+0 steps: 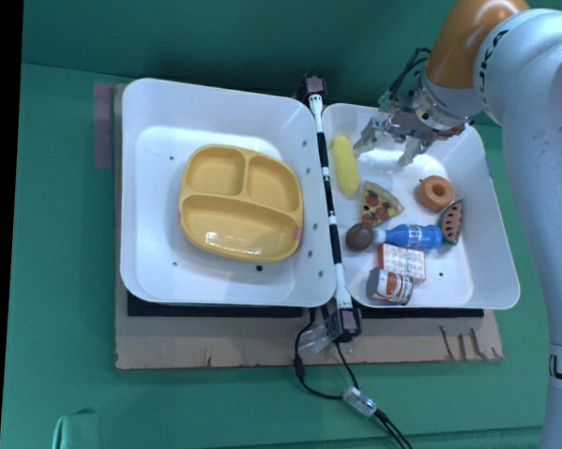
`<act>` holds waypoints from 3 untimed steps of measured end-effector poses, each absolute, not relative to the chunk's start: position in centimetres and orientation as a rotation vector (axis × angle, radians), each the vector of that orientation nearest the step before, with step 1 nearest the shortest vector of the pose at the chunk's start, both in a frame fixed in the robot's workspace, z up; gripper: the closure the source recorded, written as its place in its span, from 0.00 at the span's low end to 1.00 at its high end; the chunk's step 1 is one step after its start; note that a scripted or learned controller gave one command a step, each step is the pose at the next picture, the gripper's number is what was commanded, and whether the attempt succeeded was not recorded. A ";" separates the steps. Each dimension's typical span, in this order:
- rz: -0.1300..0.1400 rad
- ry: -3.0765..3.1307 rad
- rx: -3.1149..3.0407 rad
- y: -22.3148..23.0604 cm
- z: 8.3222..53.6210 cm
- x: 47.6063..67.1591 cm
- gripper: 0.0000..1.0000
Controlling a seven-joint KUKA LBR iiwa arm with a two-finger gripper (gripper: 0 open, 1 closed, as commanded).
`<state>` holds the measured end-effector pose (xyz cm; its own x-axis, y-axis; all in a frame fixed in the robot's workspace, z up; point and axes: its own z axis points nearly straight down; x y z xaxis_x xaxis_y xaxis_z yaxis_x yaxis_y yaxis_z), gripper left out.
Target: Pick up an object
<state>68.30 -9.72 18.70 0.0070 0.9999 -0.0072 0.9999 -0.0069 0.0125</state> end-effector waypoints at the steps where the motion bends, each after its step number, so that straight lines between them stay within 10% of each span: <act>1: 0.008 2.205 2.218 -9.8 18.7 68.1 0.00; 3: -0.012 2.220 2.224 -9.6 18.7 70.0 0.00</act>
<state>70.01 -9.63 18.68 0.0017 1.0000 -0.0045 1.0000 -0.0017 -0.0063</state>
